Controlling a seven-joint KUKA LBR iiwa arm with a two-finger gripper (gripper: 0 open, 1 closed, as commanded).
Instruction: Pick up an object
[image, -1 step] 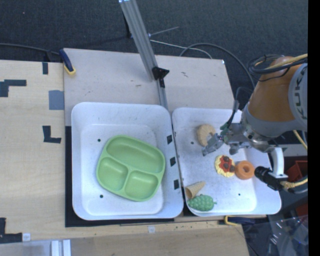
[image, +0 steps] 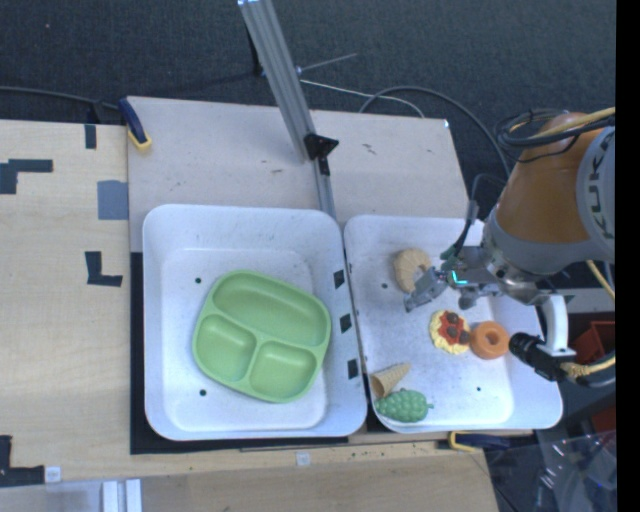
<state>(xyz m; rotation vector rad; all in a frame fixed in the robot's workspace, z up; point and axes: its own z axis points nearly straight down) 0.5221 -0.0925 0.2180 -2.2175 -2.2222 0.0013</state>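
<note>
In the right bin (image: 380, 240) lie a tan bread roll (image: 408, 266), a small pizza slice with red toppings (image: 450, 331), an orange donut (image: 488, 340), an ice-cream cone (image: 390, 377) and a green bumpy piece (image: 404, 405). My gripper (image: 428, 287) hangs over that bin, just right of and below the bread roll and up-left of the pizza slice. Nothing shows between its fingertips.
The left bin (image: 160, 300) holds a green three-compartment plate (image: 262, 335). A grey metal pole (image: 288, 85) slants down to the bins' shared top edge. A blue and yellow clamp (image: 135, 124) sits at the board's far left corner. Cables run behind the bench.
</note>
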